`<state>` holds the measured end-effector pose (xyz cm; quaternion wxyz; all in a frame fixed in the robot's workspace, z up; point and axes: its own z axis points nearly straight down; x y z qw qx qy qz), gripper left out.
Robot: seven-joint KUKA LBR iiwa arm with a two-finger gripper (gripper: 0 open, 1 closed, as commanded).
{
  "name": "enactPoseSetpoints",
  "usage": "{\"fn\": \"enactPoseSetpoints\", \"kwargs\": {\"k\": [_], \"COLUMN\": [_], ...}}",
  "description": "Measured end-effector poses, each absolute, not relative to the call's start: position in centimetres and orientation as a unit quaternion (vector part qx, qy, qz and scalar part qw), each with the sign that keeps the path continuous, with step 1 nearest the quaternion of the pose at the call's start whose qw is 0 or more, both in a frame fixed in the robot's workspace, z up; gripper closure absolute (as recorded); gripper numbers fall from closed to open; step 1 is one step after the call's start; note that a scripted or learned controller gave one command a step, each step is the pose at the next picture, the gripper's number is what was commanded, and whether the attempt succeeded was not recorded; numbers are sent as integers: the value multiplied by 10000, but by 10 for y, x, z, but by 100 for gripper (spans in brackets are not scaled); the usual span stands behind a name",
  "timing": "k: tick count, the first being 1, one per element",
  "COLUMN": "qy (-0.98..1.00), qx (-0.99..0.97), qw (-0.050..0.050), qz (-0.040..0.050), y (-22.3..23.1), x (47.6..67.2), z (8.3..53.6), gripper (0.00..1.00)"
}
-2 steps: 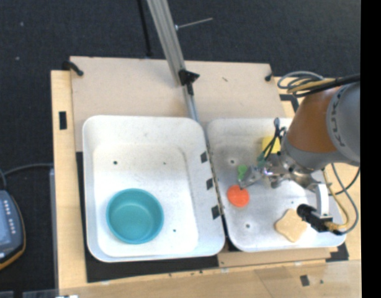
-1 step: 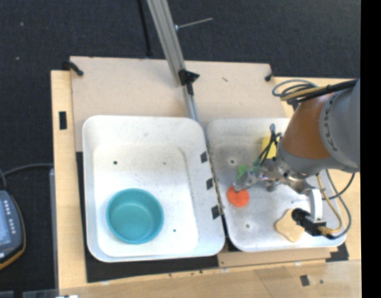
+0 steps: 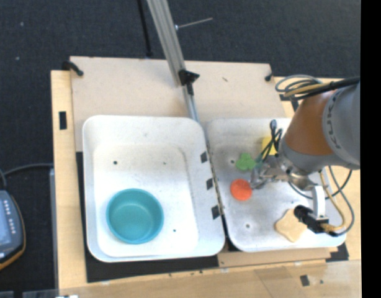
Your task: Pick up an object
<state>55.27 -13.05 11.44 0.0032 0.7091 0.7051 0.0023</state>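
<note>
Right bin [image 3: 240, 228]: round orange ball [image 3: 241, 190], no long axis.

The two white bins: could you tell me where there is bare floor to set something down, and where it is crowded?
The left bin is bare across its upper half and right side, above and beside the teal bowl. In the right bin, free floor lies at the lower left, between the orange ball and the tan piece. It is crowded mid-bin, where the gripper hangs by the green object and ball.

The arm [image 3: 318, 132] hangs over the right bin [image 3: 240, 231], near an orange ball [image 3: 241, 190]; a teal bowl [image 3: 134, 215] sits left.
</note>
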Motion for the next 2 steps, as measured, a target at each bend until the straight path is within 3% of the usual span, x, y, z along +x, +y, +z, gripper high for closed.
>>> {"fn": "enactPoseSetpoints", "kwargs": {"k": [2], "qy": [7084], "qx": [7058], "qw": [35], "qz": [23], "y": [-127], "x": [559], "z": [236], "gripper": [100]}}
